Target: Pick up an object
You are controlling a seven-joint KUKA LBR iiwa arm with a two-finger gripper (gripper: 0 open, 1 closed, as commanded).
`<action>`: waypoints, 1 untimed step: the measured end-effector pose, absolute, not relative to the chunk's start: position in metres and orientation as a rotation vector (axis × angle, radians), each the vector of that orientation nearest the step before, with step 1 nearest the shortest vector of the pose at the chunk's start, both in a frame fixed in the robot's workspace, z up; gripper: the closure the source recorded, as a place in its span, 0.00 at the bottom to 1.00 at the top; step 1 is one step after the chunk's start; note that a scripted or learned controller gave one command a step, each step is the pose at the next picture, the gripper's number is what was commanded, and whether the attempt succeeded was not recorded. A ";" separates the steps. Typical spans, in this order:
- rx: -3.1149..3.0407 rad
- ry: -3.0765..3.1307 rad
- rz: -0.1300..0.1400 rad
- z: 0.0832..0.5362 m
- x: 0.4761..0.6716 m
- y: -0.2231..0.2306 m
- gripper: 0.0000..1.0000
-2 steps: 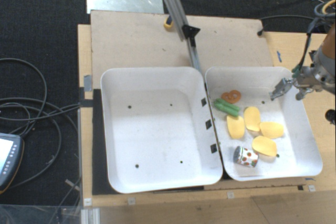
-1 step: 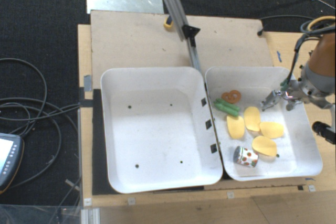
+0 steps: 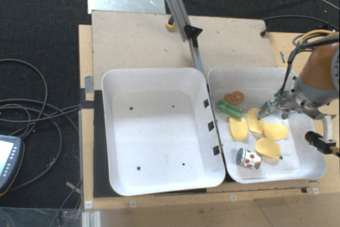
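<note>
My gripper [image 3: 267, 109] sits in the right bin [image 3: 249, 78], above the chips [image 3: 255, 130], with the pretzel [image 3: 234, 97], bean pod [image 3: 229, 109] and cup [image 3: 248, 158] to its left.

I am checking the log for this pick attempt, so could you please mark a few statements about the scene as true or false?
1. The toys lie in the left bin. False: they lie in the right bin.
2. The end effector is over the right bin. True.
3. A spotted cup lies on its side near the bin's front wall. True.
4. The pretzel sits in front of the cup. False: it lies behind it, beyond the green pod.
5. Several yellow pieces lie in the right bin. True.
</note>
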State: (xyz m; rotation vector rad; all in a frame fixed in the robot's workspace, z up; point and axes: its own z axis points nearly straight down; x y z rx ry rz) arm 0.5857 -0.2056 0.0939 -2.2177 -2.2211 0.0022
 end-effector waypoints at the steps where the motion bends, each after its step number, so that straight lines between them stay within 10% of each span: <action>1: -2.222 -2.226 -0.003 0.108 0.588 -0.207 1.00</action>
